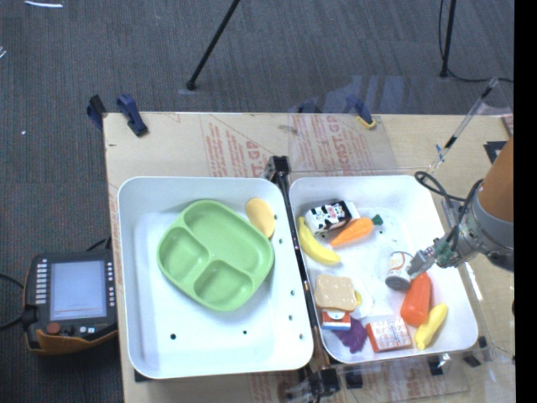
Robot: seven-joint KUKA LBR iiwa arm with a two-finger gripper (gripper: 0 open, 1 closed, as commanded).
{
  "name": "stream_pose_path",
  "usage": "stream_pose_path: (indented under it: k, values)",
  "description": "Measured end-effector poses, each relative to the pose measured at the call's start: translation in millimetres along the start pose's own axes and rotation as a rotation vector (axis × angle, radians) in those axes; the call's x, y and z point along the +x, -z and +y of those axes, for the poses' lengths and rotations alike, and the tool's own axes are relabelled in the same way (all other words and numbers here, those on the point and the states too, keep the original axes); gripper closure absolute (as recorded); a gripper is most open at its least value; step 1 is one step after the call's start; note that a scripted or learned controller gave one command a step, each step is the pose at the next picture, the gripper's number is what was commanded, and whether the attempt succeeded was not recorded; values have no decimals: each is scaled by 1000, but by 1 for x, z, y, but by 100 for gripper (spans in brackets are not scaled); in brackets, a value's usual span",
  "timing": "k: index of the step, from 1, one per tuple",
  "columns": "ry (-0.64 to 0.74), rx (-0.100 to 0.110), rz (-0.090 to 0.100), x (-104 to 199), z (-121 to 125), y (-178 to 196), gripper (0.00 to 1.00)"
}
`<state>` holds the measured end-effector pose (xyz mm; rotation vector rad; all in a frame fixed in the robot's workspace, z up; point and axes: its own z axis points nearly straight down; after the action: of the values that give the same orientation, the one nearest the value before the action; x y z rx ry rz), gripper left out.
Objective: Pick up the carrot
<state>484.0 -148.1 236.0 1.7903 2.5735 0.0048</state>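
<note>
Carrot (352, 232), orange with a small green tip, lies at a slant in the right bin (419, 190), in that bin's upper left part. Its green end points toward the bin's middle. Just above the carrot and touching it sits a small black-and-white carton (328, 216). Just below and to the left of the carrot lies a yellow banana (317, 244), its upper end close to the carrot's blunt end. Further below the carrot rests a slice of toast (336, 291), and under that a small red-and-blue box (336, 320) and a purple piece (356, 336).

The gripper (422, 261) is well apart from the carrot, to its right, near the bin's right wall. Whether its fingers are spread or closed cannot be told from this view, and nothing is seen between them. Just left of the gripper stands a small white can (398, 269). Just below it lies an orange-red pepper (417, 300), with a yellow piece (431, 325) beside that and a red-and-white packet (388, 333) toward the bin's bottom edge.

Left of the carrot, across the bins' shared wall, the left bin (143, 326) holds a green divided plate (216, 254) and a yellow lemon (261, 217) at the plate's upper right edge. Both bins sit on the desk (210, 141).
</note>
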Motion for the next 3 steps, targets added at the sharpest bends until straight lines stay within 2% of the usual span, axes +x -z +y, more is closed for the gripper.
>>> stream_pose_path:
  k: [1,2,3]
  values:
    - [320,9,10,-17,3,-86,100]
    - [283,6,2,52,10,-149,100]
    - [277,4,3,51,10,-148,0]
